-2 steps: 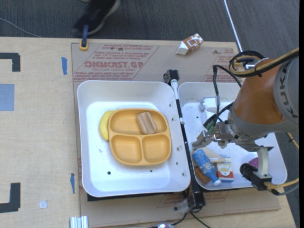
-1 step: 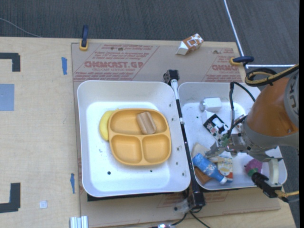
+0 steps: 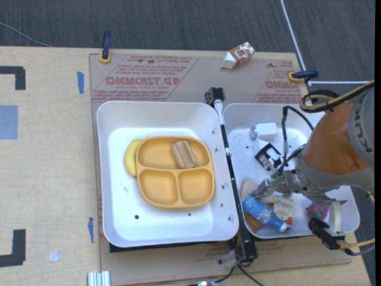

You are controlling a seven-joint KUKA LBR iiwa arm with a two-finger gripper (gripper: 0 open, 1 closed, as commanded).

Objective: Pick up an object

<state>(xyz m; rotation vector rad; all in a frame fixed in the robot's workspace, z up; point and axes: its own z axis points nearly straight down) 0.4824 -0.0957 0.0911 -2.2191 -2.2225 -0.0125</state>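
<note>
With your gripper [image 3: 275,186] low in the right white bin [image 3: 238,130], its finger state beyond telling, centre it over one piece, such as the blue crumpled packet [image 3: 262,212] just below it, before closing.

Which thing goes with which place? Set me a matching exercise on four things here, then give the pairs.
Things:
1. divided orange plate
2. blue packet
3. small carton
4. yellow piece

Places:
A. on the board beyond both bins
B. in the right bin, near its front
C. middle of the left bin
D. tucked against the plate's left edge

Pairs: 1-C, 2-B, 3-A, 4-D
</note>
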